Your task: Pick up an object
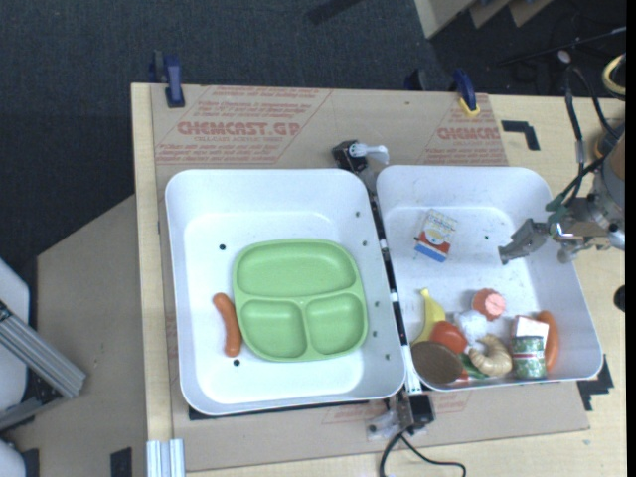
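Note:
My gripper (pixel 540 246) hangs over the right side of the right bin (pixel 467 182), above bare white floor, open with nothing between its fingers. A small white carton (pixel 435 237) with red and blue print lies to its left, apart from it. Below the gripper, along the bin's front, lies a cluster: a yellow banana (pixel 429 314), a red tomato (pixel 449 337), a brown disc (pixel 436 363), a pink-orange round piece (pixel 488 302), a green-labelled can (pixel 529 356) and an orange carrot (pixel 552 338).
The left bin (pixel 199 266) holds a green divided plate (pixel 298 298) and an orange sausage (pixel 229 323) beside its left edge. A black and white fitting (pixel 356 154) sits behind the two bins. Blue clamps (pixel 463 91) grip the board's back edge.

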Action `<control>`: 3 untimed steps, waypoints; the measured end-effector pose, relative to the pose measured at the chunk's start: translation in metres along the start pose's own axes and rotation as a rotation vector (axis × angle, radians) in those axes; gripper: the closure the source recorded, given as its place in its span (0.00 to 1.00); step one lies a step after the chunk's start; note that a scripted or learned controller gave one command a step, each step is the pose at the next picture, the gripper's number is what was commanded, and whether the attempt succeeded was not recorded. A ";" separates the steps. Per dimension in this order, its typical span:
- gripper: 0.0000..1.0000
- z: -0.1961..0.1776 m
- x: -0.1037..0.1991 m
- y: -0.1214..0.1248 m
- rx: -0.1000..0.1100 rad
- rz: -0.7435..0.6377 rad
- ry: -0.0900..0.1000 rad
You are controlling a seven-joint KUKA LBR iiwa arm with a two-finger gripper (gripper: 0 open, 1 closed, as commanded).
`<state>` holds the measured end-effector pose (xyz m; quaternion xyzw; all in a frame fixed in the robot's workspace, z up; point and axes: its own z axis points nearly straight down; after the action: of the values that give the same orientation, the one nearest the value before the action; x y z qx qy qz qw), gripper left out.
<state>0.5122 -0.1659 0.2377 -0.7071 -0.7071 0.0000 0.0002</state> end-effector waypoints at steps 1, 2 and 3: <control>0.00 0.158 0.049 0.020 0.009 -0.005 0.004; 0.00 0.152 0.047 0.120 -0.009 -0.004 -0.002; 1.00 0.142 0.046 0.117 -0.004 -0.002 -0.001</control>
<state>0.6289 -0.1196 0.0955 -0.7065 -0.7077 -0.0007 -0.0015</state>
